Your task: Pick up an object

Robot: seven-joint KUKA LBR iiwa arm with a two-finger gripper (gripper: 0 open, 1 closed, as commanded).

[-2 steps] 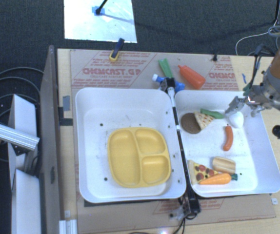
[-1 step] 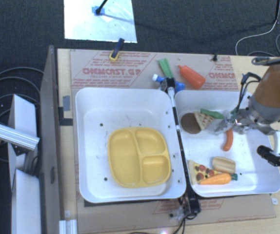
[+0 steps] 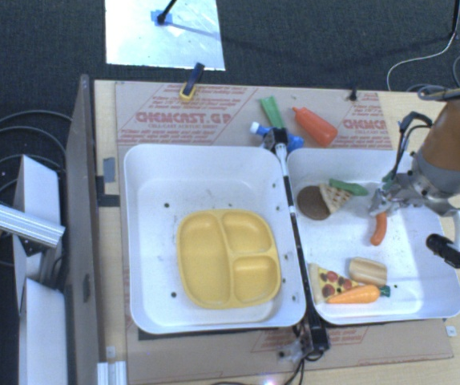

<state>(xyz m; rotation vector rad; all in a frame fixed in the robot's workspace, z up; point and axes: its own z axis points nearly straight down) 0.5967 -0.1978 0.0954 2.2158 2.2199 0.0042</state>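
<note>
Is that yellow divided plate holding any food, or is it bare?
Bare. The yellow plate lies flat in the left bin, and all three of its compartments show plain yellow with nothing in them.

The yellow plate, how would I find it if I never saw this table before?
Look at the two white bins side by side and pick the left bin. The yellow plate lies flat in its middle, with three compartments pressed into it. All the toy food, like the carrot, sits in the right bin instead.
</note>
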